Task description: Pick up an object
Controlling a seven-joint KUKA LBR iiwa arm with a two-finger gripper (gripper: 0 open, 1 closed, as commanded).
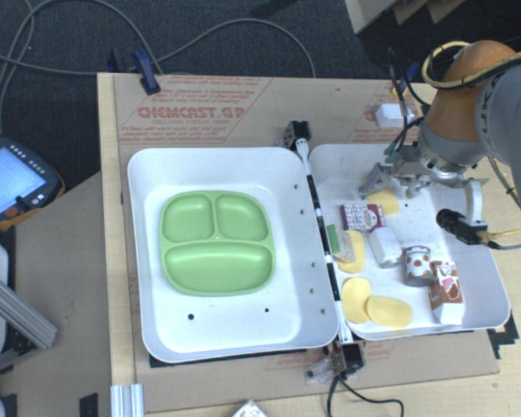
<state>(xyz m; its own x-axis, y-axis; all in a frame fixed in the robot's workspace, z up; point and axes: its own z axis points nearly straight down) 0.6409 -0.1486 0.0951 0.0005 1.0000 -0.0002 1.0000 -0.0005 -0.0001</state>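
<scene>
The claw (398, 179) hung low in the right bin (495, 307), near a yellow piece (384, 202); I could not tell its state. Nothing looked lifted. The objects lay in that bin, so the pick seemed not yet done.

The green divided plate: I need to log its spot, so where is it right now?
In the camera view, the green divided plate lies in the middle of the left white bin, apart from the food items in the right white bin.
</scene>
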